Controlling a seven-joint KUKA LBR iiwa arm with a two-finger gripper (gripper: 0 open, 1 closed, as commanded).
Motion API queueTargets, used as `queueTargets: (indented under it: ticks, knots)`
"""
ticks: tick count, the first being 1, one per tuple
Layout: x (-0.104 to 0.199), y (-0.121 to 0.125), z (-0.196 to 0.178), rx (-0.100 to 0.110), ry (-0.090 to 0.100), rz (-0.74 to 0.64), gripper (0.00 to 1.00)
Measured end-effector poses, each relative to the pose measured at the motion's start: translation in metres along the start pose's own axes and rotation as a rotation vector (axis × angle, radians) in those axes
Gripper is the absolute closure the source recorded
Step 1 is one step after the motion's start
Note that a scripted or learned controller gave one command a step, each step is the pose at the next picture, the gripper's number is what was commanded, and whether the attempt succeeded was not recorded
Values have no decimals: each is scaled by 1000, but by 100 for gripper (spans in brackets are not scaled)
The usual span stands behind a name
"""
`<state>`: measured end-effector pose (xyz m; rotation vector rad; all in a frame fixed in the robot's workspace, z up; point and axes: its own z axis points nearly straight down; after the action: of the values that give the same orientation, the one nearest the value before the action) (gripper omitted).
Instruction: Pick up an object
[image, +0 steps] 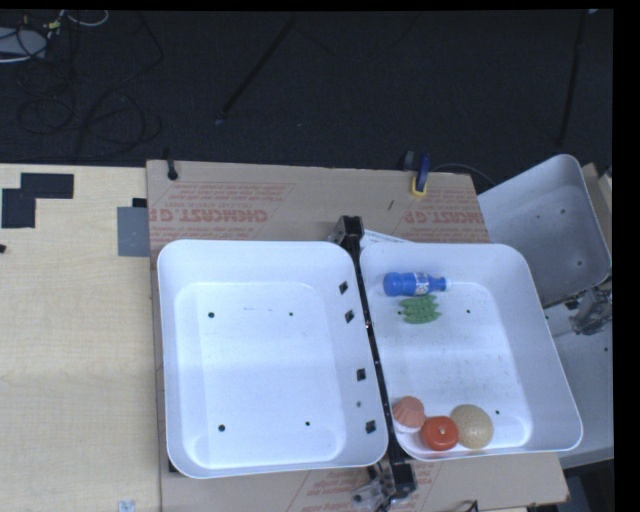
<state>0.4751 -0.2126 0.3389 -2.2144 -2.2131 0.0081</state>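
1. Claw: state cannot be told.
2. Camera view, right white plastic bin: blue plastic bottle lying flat, label unreadable; green leafy toy just beside it.
3. Front corner: pink ball, red ball and tan ball, clustered.
4. Brown cardboard sheet: red print upside-down, not reliably legible.

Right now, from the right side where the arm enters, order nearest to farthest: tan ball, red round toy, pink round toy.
1. Tan ball, rightmost of the row.
2. Red round toy, in the middle.
3. Pink round toy, leftmost.
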Motion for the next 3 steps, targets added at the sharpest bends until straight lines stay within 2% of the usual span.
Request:
queueTargets:
  ticks: [1, 2, 3]
  knots:
    - [0, 48, 62, -8, -3, -4, 100]
    - [0, 44, 106, -6, -2, 0, 100]
    - [-1, 18, 93, -8, -2, 1, 100]
